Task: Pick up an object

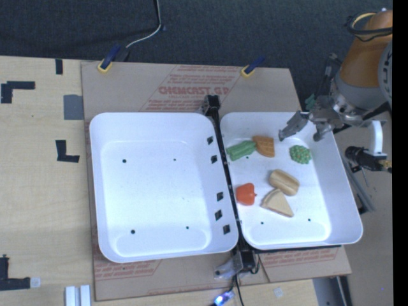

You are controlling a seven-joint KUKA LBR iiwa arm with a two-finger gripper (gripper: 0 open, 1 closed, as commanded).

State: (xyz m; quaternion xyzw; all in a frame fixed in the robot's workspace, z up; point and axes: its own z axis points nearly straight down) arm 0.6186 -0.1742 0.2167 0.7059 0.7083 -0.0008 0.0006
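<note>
Gripper (306, 127) hovering over right bin (341, 225), fingers spread open, gripping nothing, green broccoli-like toy (300, 153) lying just below it, orange piece (264, 146) sitting left of broccoli.

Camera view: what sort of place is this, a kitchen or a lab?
Most likely a robot lab bench: two white bins on cardboard, toy food like a green piece, and an arm's gripper reaching in.

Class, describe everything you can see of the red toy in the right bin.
The red toy is a small, rounded, glossy piece, plastic by its look, perhaps a tomato or pepper. It lies on the floor of the right bin, near its left wall. It stands apart from the tan wedge to its right. Nothing touches it.
</note>
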